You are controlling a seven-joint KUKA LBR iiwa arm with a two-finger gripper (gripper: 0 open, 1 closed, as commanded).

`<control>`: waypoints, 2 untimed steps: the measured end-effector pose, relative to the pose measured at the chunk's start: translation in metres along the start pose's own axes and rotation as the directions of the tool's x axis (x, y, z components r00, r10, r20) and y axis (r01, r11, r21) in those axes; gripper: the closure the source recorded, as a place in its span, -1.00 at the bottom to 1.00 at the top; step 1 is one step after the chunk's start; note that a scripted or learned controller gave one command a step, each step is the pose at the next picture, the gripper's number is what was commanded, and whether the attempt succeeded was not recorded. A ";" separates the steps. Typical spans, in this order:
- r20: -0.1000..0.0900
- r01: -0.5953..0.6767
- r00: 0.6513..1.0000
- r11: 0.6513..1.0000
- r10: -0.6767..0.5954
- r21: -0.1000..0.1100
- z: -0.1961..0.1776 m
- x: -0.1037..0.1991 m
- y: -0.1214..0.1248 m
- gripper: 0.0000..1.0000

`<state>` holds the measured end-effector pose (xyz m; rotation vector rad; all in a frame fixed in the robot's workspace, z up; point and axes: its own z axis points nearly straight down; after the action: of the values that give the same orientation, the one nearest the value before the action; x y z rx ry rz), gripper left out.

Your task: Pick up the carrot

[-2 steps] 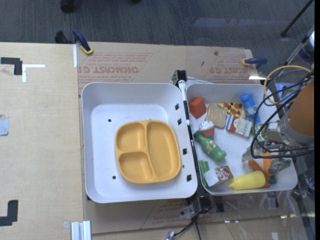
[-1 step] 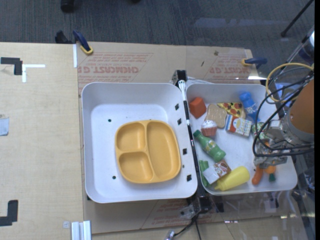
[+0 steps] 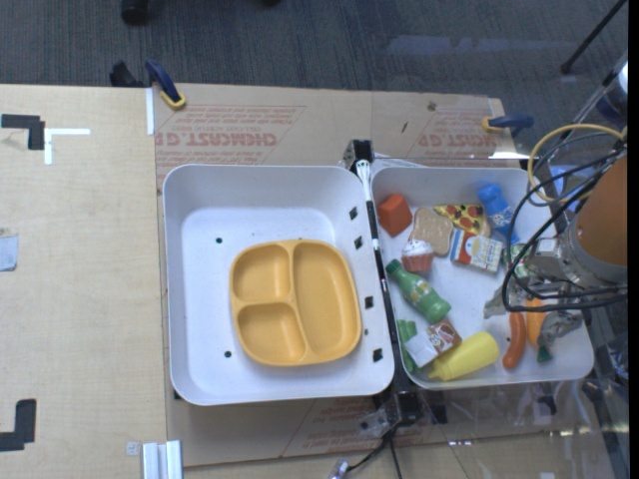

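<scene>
Carrot (image 3: 532,319): lying near the right bin's (image 3: 454,387) front right corner, beside a red chili (image 3: 513,342), green top pointing toward the front rim.
Gripper (image 3: 534,302): hanging just over the carrot's upper end (cables are crowding it), open or closed — cannot tell.
Arm (image 3: 607,223): reaching in from the right.
Left bin (image 3: 190,297): holding a yellow divided plate (image 3: 296,301).
Neighbours: yellow bottle (image 3: 465,356) and green bottle (image 3: 418,289) lying left of the carrot.
</scene>
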<state>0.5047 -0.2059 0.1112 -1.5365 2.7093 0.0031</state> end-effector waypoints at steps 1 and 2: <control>0.002 0.000 1.000 1.000 0.000 0.006 -0.010 -0.002 -0.002 1.00; 0.002 0.000 1.000 1.000 0.000 0.005 -0.010 -0.002 -0.002 -1.00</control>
<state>0.5074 -0.2055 0.1209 -1.5341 2.7056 -0.0027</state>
